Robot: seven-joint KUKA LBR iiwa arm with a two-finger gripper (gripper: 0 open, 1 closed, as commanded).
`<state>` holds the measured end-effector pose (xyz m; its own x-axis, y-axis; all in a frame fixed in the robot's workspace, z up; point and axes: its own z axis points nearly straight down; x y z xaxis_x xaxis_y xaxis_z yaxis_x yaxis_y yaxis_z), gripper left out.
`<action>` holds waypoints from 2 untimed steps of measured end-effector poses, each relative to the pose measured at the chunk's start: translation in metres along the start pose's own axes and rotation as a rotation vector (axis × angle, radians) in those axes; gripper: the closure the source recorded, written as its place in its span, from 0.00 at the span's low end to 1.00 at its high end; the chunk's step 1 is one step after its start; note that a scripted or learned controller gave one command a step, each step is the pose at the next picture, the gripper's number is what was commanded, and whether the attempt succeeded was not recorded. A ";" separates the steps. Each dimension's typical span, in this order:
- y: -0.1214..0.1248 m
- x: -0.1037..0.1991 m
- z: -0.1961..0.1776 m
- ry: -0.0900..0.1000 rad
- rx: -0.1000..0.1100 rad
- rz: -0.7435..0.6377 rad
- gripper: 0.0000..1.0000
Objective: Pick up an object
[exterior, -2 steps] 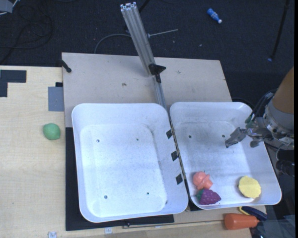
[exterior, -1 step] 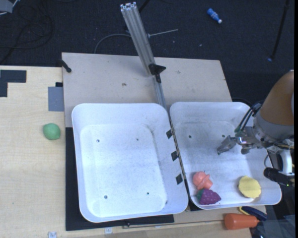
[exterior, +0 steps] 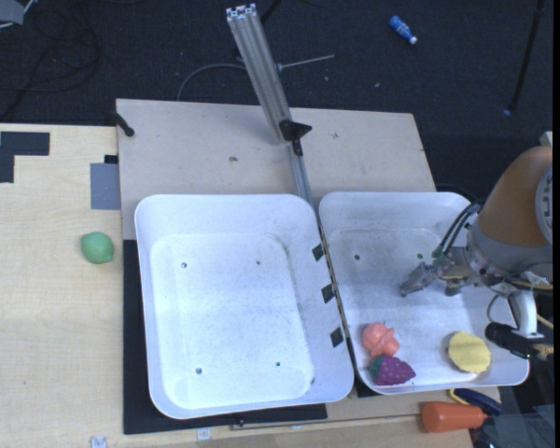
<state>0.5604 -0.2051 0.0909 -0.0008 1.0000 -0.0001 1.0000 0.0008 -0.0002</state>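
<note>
The arm (exterior: pixel 521 215) reaches in from the right edge, its orange band above the grey wrist, and bends down over the right bin (exterior: pixel 392 215). The gripper (exterior: pixel 420 281) hangs low over the middle of that bin's floor, its 2 fingers pointing left and slightly down toward the bin floor. The fingers look close together with nothing visible between them, but at this size how far apart they stand cannot be told for sure.

3 objects lie along the near side of the right bin, all apart from the gripper: a pink-orange toy (exterior: pixel 381 338) near the left wall, a purple grape-like piece (exterior: pixel 392 371) touching it just below, and a yellow piece (exterior: pixel 469 352) toward the right corner. The left bin (exterior: pixel 159 215) sits beside it, edges touching. A green ball (exterior: pixel 97 247) rests on the wooden bench left of the bins, and an orange object (exterior: pixel 453 416) lies outside the right bin's near rim.
</note>
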 end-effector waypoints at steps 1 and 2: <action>0.000 -0.001 -0.012 -0.001 -0.002 0.002 1.00; -0.005 0.000 -0.056 -0.001 -0.003 0.001 1.00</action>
<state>0.5558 -0.2050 0.1464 0.0004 1.0000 -0.0010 1.0000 -0.0004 0.0032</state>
